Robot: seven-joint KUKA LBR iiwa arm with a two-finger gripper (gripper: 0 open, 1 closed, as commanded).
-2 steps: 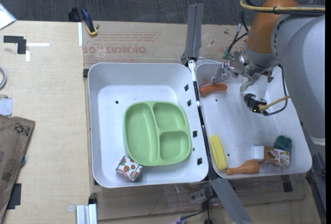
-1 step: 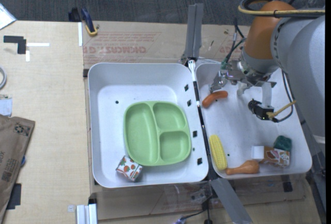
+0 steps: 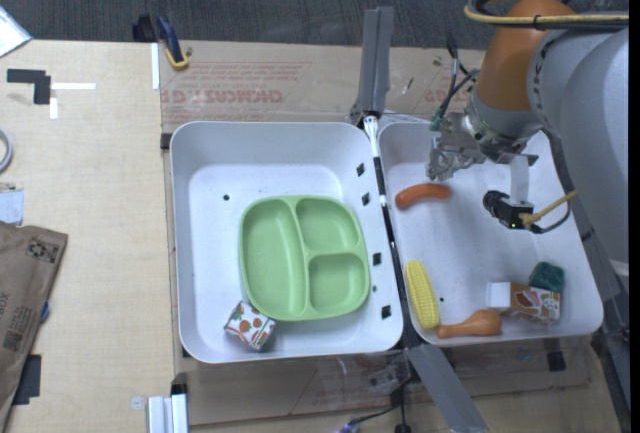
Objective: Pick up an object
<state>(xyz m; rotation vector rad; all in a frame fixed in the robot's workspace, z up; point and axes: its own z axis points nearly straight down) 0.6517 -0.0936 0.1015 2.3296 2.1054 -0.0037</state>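
Pincer [image 3: 441, 167] hangs low in the right bin [image 3: 470, 241], tips just above the orange sausage [image 3: 423, 194] lying near the bin's back-left corner (whether they are spread or closed, I cannot tell). Arm [image 3: 560, 71] bends in from the right, wrist pointing down.

Glossy plastic bins [image 3: 190, 221]; seemingly matt green tray [image 3: 305, 256].

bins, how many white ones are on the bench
2. The left bin holds a green divided plate and a small carton. The right bin holds a sausage and corn, with the gripper above it.
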